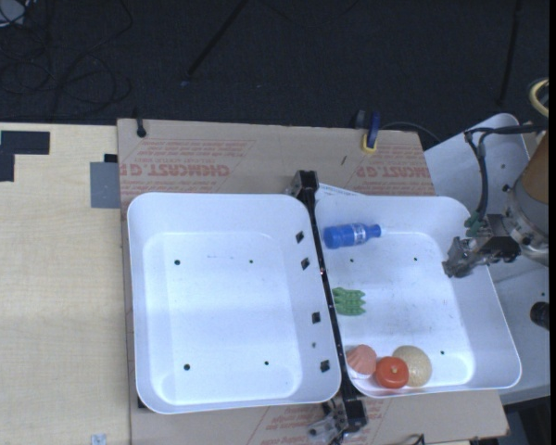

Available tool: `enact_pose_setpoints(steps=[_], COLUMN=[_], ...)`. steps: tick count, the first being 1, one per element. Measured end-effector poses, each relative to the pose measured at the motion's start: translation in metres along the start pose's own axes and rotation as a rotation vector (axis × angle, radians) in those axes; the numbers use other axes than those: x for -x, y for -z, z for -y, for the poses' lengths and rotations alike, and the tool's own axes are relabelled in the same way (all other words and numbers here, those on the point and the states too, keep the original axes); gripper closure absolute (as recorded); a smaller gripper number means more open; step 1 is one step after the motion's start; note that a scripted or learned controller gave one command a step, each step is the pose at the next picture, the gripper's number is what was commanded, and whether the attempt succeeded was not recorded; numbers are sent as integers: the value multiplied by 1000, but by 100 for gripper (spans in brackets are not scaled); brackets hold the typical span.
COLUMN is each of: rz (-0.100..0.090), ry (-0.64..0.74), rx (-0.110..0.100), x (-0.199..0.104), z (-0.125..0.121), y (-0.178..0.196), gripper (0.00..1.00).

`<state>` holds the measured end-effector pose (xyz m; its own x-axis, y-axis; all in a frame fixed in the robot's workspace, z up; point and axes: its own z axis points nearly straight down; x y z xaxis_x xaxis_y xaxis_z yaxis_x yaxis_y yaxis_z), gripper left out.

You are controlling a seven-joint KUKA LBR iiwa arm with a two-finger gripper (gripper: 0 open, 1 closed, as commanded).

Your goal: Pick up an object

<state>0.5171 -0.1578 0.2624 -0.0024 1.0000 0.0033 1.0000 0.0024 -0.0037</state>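
Note:
In the right bin [482, 341] a blue bottle [351, 235] lies on its side near the far left corner. A small green object [348, 301] rests by the left wall. At the near edge sit a pink piece [360, 359], a red round piece [392, 372] and a beige round piece [413, 363], packed together. My gripper [458, 260] hangs over the bin's right rim, apart from all of these, with nothing seen between its fingers.
The left bin [148, 248] sits beside the right one, with a black divider [321, 290] between them. Both rest on a cardboard sheet [222, 156]. A blue and yellow clamp [372, 133] stands at the far edge.

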Motion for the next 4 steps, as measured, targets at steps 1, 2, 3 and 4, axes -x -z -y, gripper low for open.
enact_pose_setpoints(steps=[1, 2, 3, 4], rz=[2, 5, 5, 3], ry=[3, -10, 2, -2], rx=[6, -4, 4, 1], x=[-49, 38, 50, 55], z=[8, 12, -68, -37], y=[44, -4, -39, -14], gripper=[100, 100, 100, 100])
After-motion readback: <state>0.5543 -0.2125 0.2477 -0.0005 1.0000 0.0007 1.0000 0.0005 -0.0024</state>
